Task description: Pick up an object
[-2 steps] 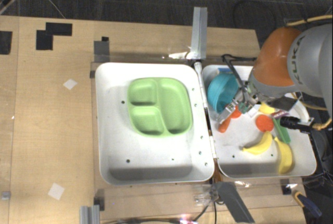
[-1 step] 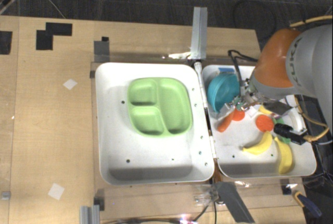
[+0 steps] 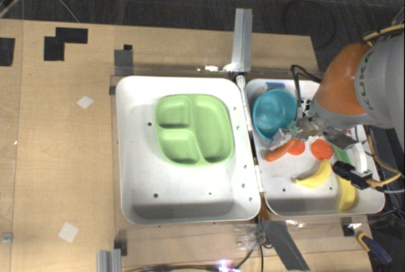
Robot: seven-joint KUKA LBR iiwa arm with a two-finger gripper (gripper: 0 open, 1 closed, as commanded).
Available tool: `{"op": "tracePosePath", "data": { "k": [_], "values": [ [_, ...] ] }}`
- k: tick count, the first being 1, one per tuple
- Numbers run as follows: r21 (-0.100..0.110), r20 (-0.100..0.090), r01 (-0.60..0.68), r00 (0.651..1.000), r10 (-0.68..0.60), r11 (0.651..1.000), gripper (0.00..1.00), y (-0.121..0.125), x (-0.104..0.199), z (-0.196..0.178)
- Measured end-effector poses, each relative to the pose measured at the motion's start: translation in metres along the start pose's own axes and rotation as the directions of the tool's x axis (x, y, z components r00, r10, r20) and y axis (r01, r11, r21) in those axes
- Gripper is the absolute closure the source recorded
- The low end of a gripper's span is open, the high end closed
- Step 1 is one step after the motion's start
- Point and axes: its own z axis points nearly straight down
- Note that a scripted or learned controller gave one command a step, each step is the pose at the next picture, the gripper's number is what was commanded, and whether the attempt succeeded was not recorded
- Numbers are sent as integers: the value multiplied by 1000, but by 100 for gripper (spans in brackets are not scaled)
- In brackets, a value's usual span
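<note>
We find the pincer [image 3: 299, 131] low in the right bin [image 3: 278, 201], beside the teal cup [image 3: 274, 111] and above the orange carrot [image 3: 284, 150]; the wrist masks it, so its state is undeterminable.

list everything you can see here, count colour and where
bins: 2, white, side by side on the bench
divided plate: 1, light green, in the left bin
cup: 1, teal, on its side, top of the right bin
carrot: 1, orange, below the cup
round piece: 1, orange-red, right of the carrot
banana: 1, yellow, lower right bin
yellow item: 1, bottom right corner of the right bin
bench: 1, tan wood
arm: 1, grey with orange band, over the right bin
gripper: 1, dark, beside the cup
</note>
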Motion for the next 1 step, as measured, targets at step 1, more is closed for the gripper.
{"op": "tracePosePath", "data": {
  "k": [1],
  "values": [
    [4,1,-116,993,116,993,0,30,3,1]
  ]
}}
